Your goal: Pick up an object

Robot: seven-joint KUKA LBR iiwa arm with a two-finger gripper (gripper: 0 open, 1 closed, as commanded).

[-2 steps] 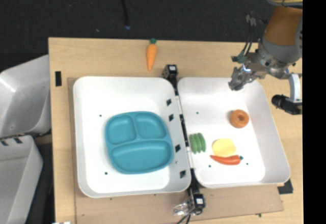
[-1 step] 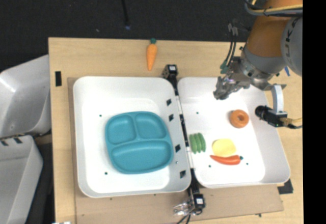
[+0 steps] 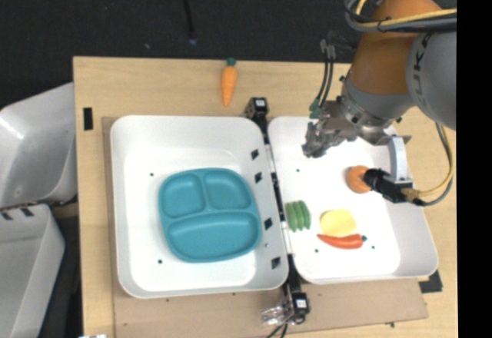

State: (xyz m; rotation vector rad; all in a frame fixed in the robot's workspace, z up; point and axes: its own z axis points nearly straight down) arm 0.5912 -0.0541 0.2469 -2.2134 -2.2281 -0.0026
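My jaws hang over the back left part of the right bin (image 3: 415, 248), my gripper (image 3: 315, 143) near the divide, and whether they are open or closed I cannot tell. Bare white floor lies below me; the orange ball (image 3: 356, 179), green piece (image 3: 297, 215), yellow piece (image 3: 338, 220) and red chili (image 3: 340, 241) sit toward the near edge. A blue tray (image 3: 207, 213) occupies the left bin (image 3: 131, 252), and a carrot (image 3: 228, 81) lies on the bench (image 3: 154, 83) behind.

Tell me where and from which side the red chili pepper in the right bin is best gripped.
Probably the red chili pepper is best gripped at its thicker middle, from above, closing across its narrow width. It lies flat and left-to-right on the floor of the right bin, and the yellow item touches its far side, so space there looks tight.
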